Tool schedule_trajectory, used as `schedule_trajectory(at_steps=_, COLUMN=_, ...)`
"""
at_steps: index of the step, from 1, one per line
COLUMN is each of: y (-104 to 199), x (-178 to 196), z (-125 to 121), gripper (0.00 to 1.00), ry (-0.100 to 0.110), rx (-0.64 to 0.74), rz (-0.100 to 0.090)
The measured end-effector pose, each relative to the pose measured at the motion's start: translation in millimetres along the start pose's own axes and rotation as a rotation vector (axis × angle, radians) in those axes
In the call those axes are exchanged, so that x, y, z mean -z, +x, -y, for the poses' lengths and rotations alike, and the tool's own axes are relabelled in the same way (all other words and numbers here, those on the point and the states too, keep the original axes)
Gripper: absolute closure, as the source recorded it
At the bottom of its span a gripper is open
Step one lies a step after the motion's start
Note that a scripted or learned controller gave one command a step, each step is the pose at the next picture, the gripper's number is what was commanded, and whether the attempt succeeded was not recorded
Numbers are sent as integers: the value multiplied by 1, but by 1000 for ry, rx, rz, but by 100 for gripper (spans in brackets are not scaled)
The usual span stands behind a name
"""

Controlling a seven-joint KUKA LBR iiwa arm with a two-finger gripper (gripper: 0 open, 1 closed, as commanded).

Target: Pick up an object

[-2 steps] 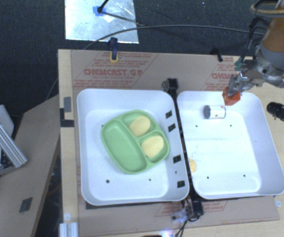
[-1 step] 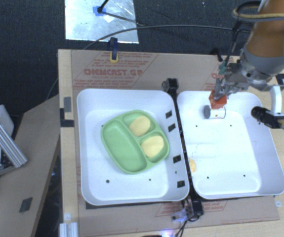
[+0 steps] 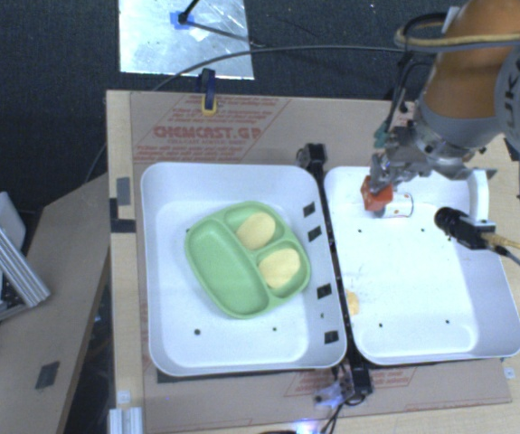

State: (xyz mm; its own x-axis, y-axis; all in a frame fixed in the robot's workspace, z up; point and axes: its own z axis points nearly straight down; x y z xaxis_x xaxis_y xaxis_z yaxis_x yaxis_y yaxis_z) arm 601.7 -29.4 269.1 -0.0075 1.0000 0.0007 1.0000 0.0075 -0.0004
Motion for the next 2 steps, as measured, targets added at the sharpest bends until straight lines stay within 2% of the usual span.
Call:
schedule_trajectory(at_steps=1, y=49, x=-12, z=10, gripper=100, ry=0, rx=2, rz=-1)
schedule_trajectory(at_steps=2, y=102, x=-14, z=30, gripper=100, ry=0, rx=3, rz=-2)
